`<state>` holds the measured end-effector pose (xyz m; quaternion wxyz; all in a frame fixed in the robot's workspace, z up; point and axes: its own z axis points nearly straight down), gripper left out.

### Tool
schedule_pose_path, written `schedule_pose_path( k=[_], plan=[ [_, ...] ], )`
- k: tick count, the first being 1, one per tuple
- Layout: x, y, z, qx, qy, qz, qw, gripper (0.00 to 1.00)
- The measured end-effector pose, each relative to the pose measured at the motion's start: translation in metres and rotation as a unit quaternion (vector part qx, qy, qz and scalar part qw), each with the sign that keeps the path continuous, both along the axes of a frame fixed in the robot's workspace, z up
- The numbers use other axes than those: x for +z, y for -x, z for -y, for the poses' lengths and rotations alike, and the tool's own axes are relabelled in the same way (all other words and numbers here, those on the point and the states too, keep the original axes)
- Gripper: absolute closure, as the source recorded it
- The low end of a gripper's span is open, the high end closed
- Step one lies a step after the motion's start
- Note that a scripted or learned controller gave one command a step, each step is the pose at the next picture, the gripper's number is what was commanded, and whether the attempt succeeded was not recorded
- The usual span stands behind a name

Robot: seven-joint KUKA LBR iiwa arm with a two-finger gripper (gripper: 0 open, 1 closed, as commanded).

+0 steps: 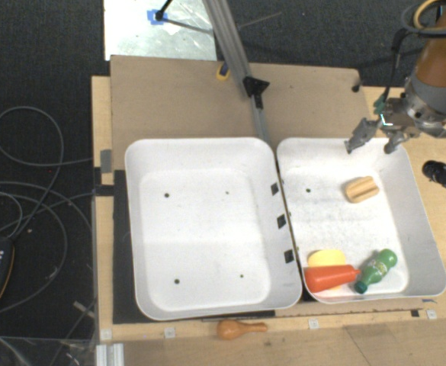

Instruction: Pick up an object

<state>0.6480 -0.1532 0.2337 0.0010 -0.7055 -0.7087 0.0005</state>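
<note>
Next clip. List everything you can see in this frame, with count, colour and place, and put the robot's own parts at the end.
bins: 2, white, side by side on the bench
bread roll: 1, tan, right bin, upper part
yellow piece: 1, yellow, right bin, near edge
carrot: 1, orange-red, right bin, near edge, below the yellow piece
green bottle: 1, green, right bin, near edge, beside the carrot
wooden pear shape: 1, tan, on the bench in front of the bins
gripper: 1, grey, open, above the right bin's far edge

Both white bins (207, 227) look like smooth matt plastic; the counter (306, 90) is dull brown board, the green bottle (375, 271) glossy.
</note>
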Motion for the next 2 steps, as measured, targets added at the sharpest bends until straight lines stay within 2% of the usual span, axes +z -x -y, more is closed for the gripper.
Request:
schedule_pose_path(
  k=[1, 2],
  plan=[
    [0.003, -0.001, 0.000, 0.001, 0.0008, 0.002, 1.0000, 0.00],
    [-0.040, -0.002, -0.005, 0.001, 0.0003, 0.000, 1.0000, 0.00]
  ],
)
